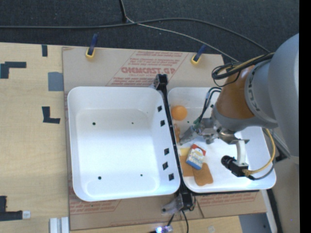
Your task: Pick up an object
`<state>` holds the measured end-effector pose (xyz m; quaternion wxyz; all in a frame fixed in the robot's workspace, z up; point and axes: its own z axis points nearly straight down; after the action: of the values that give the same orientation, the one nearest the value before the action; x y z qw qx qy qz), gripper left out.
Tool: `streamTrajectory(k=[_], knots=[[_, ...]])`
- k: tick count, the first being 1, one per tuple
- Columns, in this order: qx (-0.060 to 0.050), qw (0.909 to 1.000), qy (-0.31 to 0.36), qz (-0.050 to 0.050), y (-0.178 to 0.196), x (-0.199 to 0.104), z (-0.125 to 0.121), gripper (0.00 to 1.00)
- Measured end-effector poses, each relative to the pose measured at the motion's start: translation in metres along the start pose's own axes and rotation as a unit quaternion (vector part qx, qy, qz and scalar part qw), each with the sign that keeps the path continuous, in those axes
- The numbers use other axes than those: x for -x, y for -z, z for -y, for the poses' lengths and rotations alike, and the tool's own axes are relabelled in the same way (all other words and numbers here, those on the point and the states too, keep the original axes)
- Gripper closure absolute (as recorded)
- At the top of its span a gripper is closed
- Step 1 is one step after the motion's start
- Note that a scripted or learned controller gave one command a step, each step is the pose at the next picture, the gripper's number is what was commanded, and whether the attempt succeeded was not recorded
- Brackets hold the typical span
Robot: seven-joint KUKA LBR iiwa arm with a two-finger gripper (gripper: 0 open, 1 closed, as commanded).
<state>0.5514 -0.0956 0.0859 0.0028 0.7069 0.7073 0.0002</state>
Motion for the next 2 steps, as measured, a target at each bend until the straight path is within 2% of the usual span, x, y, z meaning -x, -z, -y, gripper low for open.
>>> streamTrajectory(k=[1, 2], knots=[[0.001, 1.0000, -0.001, 0.000, 0.000, 0.000, 0.005, 0.00], [-0.002, 1.0000, 0.000, -0.001, -0.001, 0.001, -0.011, 0.00]])
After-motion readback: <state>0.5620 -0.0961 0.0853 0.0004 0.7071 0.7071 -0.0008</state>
